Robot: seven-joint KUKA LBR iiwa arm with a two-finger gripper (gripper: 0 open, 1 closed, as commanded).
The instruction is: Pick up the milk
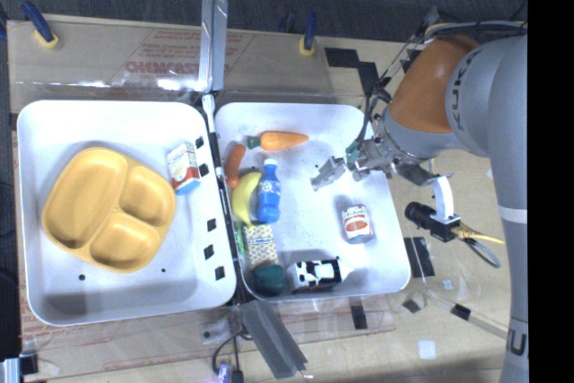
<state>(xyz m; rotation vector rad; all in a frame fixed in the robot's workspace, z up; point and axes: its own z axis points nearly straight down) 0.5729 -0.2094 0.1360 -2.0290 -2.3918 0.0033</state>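
Over the right bin [381,220], the big grey arm [480,103] reaches in from the right, and its gripper [325,175] hangs above bare white floor in the upper middle. How far that claw is spread I can't tell from this angle, and nothing shows in its grasp.

In the left bin [36,220] sit the yellow tray [108,206] and, just beside it against the dividing wall, a small carton [184,166].

Now the milk [316,274]: I take it to be the black-and-white cow-patched carton lying on its side at the near wall of the right bin, well apart from the claw. And that's the trouble spot! It lies hard by the rim, with a dark green thing [269,280] touching its left end, so a descending claw could clip the wall or shove the neighbour instead of closing cleanly.

Other hazards: the banana [244,195] and blue bottle [267,191] lie left of the claw, and the can [357,222] stands between claw and milk, so a low sweep could knock it over. There's also a mix-up risk, because that small carton next door looks milk-like too.
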